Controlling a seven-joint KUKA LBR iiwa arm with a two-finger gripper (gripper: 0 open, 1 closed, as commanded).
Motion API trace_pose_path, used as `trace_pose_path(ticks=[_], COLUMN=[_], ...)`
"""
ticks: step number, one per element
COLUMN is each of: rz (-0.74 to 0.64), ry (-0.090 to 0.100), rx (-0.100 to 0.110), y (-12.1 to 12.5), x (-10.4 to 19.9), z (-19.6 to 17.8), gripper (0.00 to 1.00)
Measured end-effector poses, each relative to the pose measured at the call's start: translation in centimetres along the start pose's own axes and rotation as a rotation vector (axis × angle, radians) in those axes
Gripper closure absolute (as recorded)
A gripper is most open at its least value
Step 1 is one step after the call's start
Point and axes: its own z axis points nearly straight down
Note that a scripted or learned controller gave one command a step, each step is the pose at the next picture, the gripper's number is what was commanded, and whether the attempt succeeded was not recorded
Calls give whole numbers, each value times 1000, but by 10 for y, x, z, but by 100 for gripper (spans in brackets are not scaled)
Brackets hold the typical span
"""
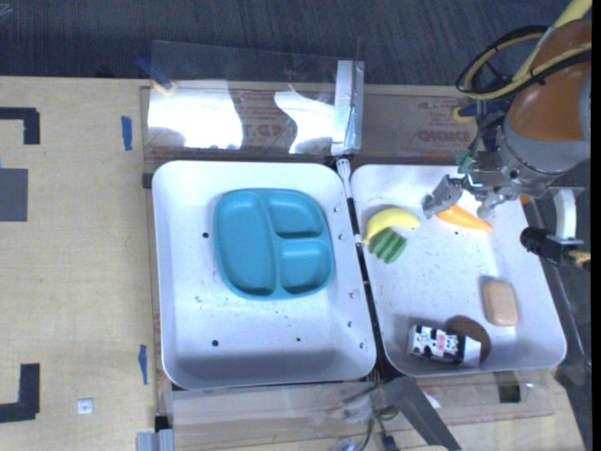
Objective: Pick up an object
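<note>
Over the right white bin (540,350), the spread, released claw (467,196) hovers touching the orange carrot (464,218).

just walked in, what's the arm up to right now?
The KUKA arm reaches in from the right with its claw over the far part of the right bin, directly above an orange carrot-like piece. Nothing is visibly held. Also in that bin are a yellow banana beside a green piece, a tan block, and a black-and-white item next to a brown one. The left bin holds a blue divided tray.
</note>
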Motion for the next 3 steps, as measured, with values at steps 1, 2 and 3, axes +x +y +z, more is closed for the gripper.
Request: trace_pose_path(ticks=[1, 2, 3], rz=[206, 116, 47], ry=[1, -3, -2], rx=[4, -1, -6], y=[1, 62, 45], x=[0, -64, -73], z=[49, 63, 119], gripper=[0, 0, 0])
